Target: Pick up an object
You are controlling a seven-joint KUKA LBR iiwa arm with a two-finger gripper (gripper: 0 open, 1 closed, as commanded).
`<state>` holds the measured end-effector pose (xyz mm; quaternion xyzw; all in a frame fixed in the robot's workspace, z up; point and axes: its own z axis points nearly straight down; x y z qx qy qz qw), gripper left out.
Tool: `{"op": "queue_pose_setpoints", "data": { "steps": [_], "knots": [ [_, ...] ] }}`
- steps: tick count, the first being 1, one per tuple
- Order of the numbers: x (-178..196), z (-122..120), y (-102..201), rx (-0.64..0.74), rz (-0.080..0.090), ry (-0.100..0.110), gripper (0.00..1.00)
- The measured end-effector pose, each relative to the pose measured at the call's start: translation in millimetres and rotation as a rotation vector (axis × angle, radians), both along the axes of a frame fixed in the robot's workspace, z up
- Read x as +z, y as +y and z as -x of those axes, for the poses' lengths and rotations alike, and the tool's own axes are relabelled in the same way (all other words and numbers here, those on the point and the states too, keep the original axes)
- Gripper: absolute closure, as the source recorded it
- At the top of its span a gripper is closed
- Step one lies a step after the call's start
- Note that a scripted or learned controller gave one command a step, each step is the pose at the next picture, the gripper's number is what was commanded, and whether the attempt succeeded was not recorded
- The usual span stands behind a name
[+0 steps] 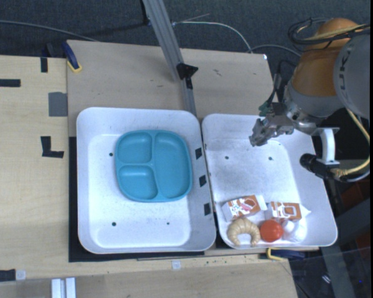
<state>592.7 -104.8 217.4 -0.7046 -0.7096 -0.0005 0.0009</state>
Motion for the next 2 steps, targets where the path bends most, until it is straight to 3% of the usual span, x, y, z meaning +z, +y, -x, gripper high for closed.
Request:
{"op": "queue_pose_setpoints", "data": {
  "steps": [2],
  "knots": [
    [5.8,5.2,116.4,0.001,0.000,0.001,1.00]
  ]
}}
